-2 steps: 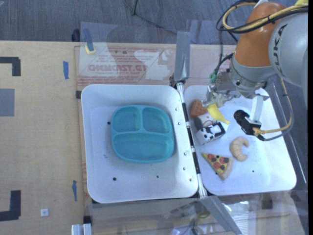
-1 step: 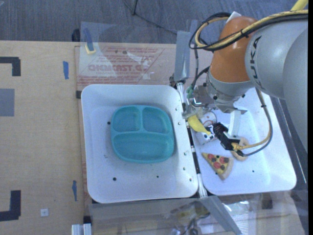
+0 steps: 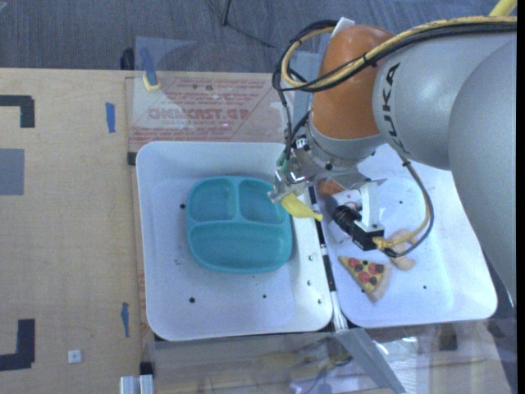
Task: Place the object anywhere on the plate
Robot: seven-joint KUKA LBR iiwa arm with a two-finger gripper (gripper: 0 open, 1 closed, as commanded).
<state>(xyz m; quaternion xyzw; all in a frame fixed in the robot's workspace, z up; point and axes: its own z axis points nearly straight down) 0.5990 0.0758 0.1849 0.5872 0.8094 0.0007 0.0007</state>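
2 bins (image 3: pixel 246 322), 1 plate (image 3: pixel 238 228), 1 pizza slice (image 3: pixel 367 274)

pizza slice toy (image 3: pixel 366 274) in right bin (image 3: pixel 459 294) | left bin (image 3: pixel 221 306) | wooden bench (image 3: pixel 66 220)

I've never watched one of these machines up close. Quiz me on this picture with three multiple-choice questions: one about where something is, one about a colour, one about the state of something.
1. Where does the plate lie?
A. In the left bin
B. In the right bin
C. On the wooden bench outside both bins

2. What colour is the plate?
A. Red
B. Teal blue
C. Black

3. How does the yellow object by the gripper stand relative to the plate?
A. It lies flat in the plate's large compartment
B. It sits at the plate's right edge, just under the gripper
C. It rests in the far corner of the right bin

Answers:
1. A, the plate rests on the floor of the left bin.
2. B, its whole surface is teal blue.
3. B, the yellow piece shows at the plate's right rim, directly below the gripper.
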